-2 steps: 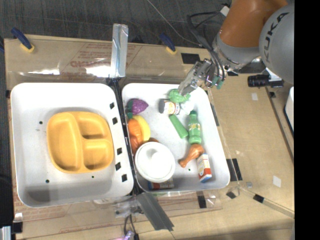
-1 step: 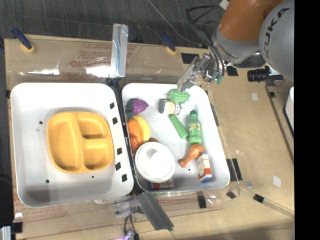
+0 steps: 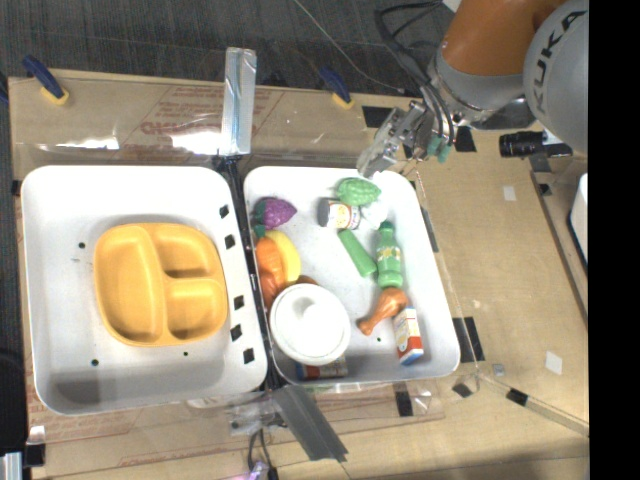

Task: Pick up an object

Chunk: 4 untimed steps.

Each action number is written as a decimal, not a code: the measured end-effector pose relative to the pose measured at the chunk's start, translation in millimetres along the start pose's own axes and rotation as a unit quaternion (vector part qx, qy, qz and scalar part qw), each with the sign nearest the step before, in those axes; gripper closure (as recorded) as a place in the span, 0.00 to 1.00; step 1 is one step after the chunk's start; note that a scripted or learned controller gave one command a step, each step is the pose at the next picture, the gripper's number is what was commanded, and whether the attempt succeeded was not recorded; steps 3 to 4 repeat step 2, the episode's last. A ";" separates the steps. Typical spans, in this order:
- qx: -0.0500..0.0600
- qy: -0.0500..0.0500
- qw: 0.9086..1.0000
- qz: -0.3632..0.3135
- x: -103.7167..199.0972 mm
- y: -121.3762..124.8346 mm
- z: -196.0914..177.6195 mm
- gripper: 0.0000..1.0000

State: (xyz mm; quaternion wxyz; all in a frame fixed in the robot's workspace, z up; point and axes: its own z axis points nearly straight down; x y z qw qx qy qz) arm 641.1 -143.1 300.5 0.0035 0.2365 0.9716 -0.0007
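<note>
"KUKA" lettering on arm, claw above bin

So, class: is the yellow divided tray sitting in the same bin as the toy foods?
No: the yellow divided tray lies in the left bin, while the toy foods, such as the green bottle, lie in the right bin.

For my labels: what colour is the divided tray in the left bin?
Yellow; the divided tray shows well in the camera view.

Arm cut off by top edge; claw blurred, finger state unclear; item under white bowl mostly hidden.
</note>
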 end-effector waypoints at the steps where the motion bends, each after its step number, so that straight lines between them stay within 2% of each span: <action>1: 0.000 0.002 1.000 0.013 -0.6 13.5 -4.2 1.00; 4: 0.001 0.003 1.000 0.012 2.0 11.4 4.7 1.00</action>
